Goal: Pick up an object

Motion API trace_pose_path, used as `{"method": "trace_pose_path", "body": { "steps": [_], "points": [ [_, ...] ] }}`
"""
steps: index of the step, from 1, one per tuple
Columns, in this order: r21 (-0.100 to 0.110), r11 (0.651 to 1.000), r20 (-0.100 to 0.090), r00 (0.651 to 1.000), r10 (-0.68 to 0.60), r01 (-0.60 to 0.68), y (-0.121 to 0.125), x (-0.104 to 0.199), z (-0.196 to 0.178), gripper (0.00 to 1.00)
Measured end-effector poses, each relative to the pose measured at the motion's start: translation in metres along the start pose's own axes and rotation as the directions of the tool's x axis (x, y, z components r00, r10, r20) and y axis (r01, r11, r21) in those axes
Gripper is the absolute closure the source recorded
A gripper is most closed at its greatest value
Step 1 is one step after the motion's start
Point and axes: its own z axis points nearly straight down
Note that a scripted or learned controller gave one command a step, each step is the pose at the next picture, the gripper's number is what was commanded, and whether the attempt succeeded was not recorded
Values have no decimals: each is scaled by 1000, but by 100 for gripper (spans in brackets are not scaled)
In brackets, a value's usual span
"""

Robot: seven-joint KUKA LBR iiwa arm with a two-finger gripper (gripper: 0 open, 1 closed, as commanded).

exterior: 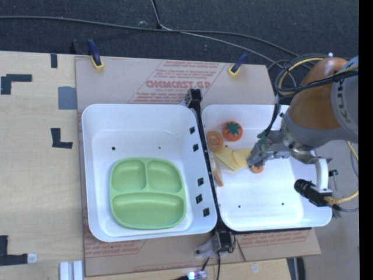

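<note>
Green tray [147,192], gripper [257,161] over orange piece [256,168] — cardboard [175,80] reading "CHEMCAST"

Divided plate [148,192] in left bin [93,127] — toy foods [232,130] in right bin [291,214], near divider.

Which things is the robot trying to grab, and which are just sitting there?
For the job:
gripper, down in the right bin
small orange piece under it
yellow piece
tomato toy
orange ring

Just sitting there:
green divided plate in the left bin
clamps on the cardboard
cables behind
</note>
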Motion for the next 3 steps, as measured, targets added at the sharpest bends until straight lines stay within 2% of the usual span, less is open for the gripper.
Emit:
{"method": "trace_pose_path", "body": {
  "steps": [1, 2, 3],
  "points": [
    [-1, 1000, 1, 1000, 0, 0, 2, 2, -63, 100],
    [4, 1000, -1, 1000, 1, -1, 2, 2, -62, 100],
    [5, 1000, -1, 1000, -3, 3, 5, 51, -50, 100]
  ]
}}
